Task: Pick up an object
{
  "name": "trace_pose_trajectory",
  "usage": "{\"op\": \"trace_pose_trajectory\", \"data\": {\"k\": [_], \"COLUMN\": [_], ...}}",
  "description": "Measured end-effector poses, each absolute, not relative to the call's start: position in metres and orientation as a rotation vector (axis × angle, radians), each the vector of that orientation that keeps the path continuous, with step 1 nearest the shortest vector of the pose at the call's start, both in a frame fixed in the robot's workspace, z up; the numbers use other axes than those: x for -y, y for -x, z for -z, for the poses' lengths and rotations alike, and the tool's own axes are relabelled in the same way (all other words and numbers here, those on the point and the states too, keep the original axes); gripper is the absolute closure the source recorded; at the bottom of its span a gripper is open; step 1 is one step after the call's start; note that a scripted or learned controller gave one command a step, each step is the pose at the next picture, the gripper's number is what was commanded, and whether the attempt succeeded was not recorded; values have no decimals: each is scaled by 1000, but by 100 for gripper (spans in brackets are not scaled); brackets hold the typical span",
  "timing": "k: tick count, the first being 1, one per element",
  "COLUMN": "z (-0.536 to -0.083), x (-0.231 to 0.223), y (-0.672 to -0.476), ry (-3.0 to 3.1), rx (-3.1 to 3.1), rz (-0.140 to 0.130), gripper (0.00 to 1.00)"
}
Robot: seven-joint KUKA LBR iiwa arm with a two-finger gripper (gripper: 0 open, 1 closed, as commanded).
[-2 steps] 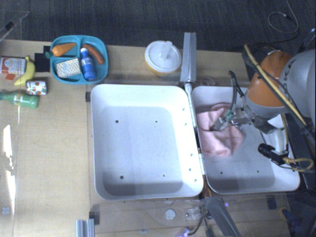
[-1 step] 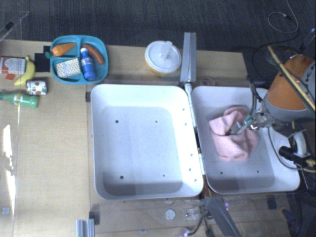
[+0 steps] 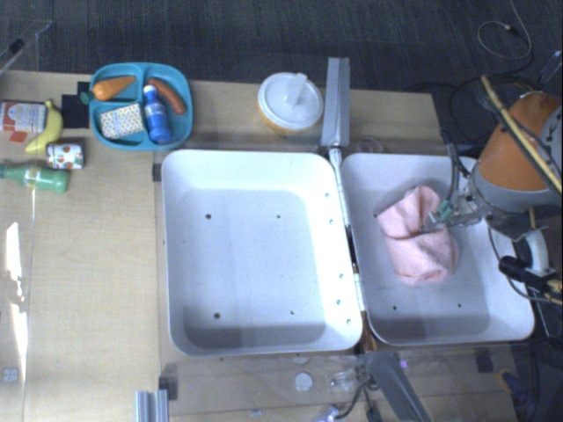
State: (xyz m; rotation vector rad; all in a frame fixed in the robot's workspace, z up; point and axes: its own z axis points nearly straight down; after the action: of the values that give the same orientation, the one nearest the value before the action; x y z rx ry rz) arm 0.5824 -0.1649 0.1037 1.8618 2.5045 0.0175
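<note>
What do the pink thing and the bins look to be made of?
Pink thing: soft cloth, likely a towel or rag; matte, crumpled into folds. Bins: probably hard plastic, possibly painted metal; smooth white walls with rounded corners and a faint sheen.

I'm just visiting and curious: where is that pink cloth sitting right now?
The pink cloth lies crumpled in the right-hand white bin, near its middle, with the gripper at the cloth's upper right edge.
</note>
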Motion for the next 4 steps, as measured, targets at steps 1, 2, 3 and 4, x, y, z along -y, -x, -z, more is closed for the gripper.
{"op": "trace_pose_trajectory", "data": {"k": [1, 2, 3, 4], "z": [-104, -93, -104, -104], "x": [165, 135, 133, 133], "y": [-582, -587, -589, -589], "ry": [-1862, -1721, -1718, -1718], "rx": [-2504, -2608, -2606, -2606], "rz": [-17, -11, -18, -17], "gripper": [0, 0, 100, 0]}}
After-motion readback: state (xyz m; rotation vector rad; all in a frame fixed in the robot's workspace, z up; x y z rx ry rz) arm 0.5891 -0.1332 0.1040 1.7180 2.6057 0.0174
